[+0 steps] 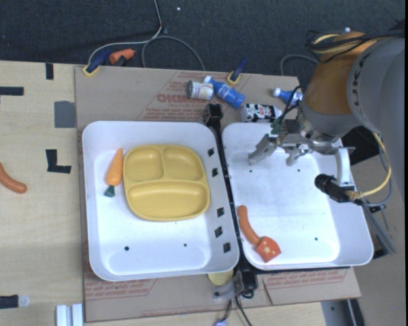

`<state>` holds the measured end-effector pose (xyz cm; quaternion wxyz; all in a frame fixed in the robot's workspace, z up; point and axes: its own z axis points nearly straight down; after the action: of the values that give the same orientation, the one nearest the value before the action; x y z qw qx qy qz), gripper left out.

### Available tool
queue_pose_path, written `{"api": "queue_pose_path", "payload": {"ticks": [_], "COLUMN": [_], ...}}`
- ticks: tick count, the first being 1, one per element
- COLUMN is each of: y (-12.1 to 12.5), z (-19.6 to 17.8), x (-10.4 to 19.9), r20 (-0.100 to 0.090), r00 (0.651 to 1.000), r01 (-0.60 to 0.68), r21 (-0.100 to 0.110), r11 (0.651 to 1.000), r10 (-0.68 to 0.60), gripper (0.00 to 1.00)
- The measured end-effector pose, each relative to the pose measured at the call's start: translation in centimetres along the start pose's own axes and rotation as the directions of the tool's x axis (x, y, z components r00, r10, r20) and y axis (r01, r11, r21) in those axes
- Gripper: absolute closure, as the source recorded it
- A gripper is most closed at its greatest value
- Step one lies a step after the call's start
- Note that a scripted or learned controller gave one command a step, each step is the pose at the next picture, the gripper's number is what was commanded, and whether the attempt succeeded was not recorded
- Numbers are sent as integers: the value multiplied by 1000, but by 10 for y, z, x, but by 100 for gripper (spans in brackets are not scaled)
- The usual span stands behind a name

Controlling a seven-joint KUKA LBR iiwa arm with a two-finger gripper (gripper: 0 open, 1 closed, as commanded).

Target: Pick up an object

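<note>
Cardboard-covered worktop [156, 100] carries two bins; the pincer [280, 149], spread and holding nothing, hovers at the right bin's [326, 250] far edge, so it must next descend toward the sausage [245, 225] near the front-left corner.

Left shallow plastic bin [98, 182]: white, small black marks on floor. Right shallow plastic bin [326, 240]: white, same black dots. Three-compartment plastic plate [166, 182]: plain mustard yellow. Toy carrot [114, 168]: orange, dark green tip. Curved toy sausage [246, 224]: orange-brown. Small strawberry-like toy [268, 249]: red-orange, pale speckles. Second toy sausage [8, 177] on wooden bench: orange-red. Cardboard sheet [156, 100] under bins: tan, faded red print. Arm [340, 80]: grey, orange band. Metal two-finger gripper [279, 151]: silver-grey. Bottle [217, 90]: blue and white.
</note>
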<state>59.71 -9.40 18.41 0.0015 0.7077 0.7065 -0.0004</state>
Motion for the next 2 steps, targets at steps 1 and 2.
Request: {"api": "queue_pose_path", "payload": {"ticks": [1, 2], "y": [9, 40], "z": [103, 98], "x": [-5, 0], "r20": [1, -2], "r00": [1000, 1000], "r01": [3, 3], "r21": [-2, 0], "r11": [1000, 1000], "r10": [-2, -3], "gripper": [0, 0]}}
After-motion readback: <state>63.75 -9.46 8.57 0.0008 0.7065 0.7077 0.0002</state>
